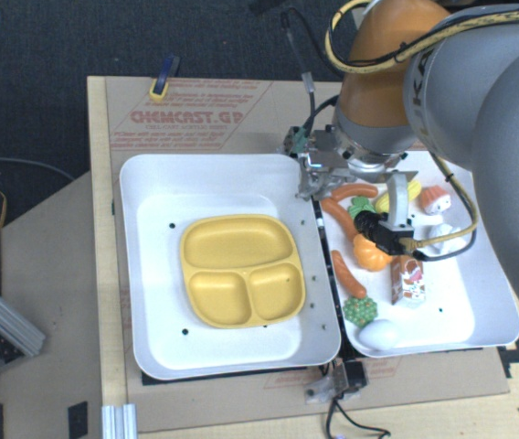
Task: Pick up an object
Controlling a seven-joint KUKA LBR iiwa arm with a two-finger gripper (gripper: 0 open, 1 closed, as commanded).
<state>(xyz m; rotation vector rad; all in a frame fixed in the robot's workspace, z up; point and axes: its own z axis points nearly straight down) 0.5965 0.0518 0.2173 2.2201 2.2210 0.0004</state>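
Over the right bin (465,307), near its far left corner, my gripper (312,170) hangs low. I cannot tell how far it is open, or whether it has anything. Toy food crowds this bin, probably so any descent meets something. An orange sausage (336,216) lies nearest. A yellow divided tray (241,268) sits alone in the left bin (150,208).
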